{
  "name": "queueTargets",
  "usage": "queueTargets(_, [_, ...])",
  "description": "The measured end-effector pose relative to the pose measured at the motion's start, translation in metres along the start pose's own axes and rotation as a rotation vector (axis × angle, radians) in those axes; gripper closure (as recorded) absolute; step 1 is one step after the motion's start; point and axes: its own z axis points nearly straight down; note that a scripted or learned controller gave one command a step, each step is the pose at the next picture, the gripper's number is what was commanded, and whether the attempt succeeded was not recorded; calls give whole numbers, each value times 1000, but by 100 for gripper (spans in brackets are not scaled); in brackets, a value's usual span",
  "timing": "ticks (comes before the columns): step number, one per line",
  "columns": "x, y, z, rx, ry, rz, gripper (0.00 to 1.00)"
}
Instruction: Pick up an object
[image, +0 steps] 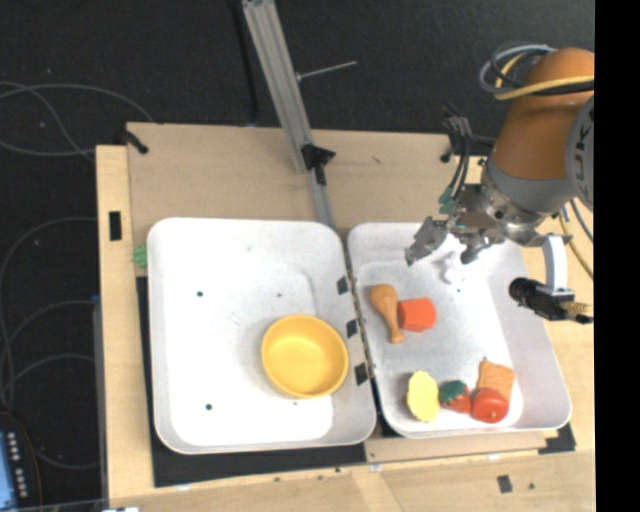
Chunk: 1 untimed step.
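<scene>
Toys (415, 315) crowd right bin (520, 330) — far end seemingly clear.

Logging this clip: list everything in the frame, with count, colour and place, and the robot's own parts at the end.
white bins: 2, white, side by side on the bench
bowl: 1, yellow, left bin, near its right wall
drumstick toy: 1, tan-orange, right bin, upper left
block: 1, orange-red, touching the drumstick's right side
yellow toy: 1, yellow, right bin, front
red toy with green part: 1, red and green, right bin, front right
orange toy: 1, orange, just behind the red one
metal pole: 1, grey, behind the bins
arm: 1, grey with orange band, right side
gripper: 1, dark, fingers apart, above the right bin's back end, holding nothing
</scene>
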Motion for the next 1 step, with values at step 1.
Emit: queueTargets(1, [0, 0, 0, 0, 0, 1, 0])
